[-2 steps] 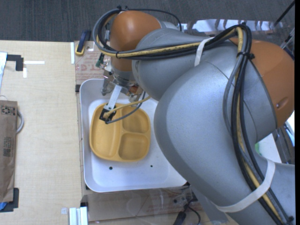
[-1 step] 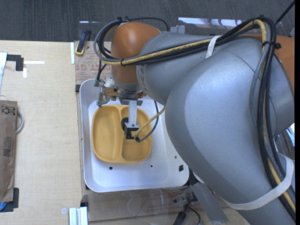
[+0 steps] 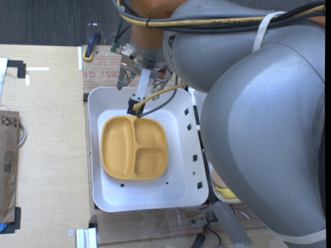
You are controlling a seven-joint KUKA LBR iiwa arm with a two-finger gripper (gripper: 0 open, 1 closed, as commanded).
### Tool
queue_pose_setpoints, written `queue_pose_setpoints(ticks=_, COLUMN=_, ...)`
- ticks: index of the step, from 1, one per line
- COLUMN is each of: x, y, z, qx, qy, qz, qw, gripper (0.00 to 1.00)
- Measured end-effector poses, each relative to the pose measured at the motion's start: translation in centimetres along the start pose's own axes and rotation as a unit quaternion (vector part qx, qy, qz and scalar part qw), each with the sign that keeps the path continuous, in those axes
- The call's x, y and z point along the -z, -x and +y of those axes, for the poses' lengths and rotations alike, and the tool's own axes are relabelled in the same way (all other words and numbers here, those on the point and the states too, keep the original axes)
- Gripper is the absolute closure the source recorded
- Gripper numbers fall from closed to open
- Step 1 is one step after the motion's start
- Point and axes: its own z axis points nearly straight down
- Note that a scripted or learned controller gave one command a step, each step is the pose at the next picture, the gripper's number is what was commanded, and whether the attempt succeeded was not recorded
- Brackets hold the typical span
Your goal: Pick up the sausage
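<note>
My gripper [image 3: 123, 79] hangs over the far rim of the left white bin [image 3: 178, 190], just beyond a yellow divided plate [image 3: 134, 147] that lies in that bin. The plate's three compartments hold nothing. The grey arm with its orange band reaches in from the right and covers most of the right bin. A small reddish patch [image 3: 164, 76] shows beside the wrist, and I cannot tell what it is.
A pale yellow and peach object [image 3: 223, 189] peeks out under the arm in the right bin. On the bench to the left lie a brown paper bag [image 3: 8, 159] and a blue-handled tool [image 3: 93, 44]. Printed cardboard [image 3: 103, 70] sits behind the left bin.
</note>
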Motion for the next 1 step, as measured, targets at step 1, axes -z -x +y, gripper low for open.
queue_pose_setpoints(ticks=1, x=-7.35, y=-0.29, z=0.77, qx=0.161, qy=-0.001, qz=0.000, qw=0.9870, gripper=0.00)
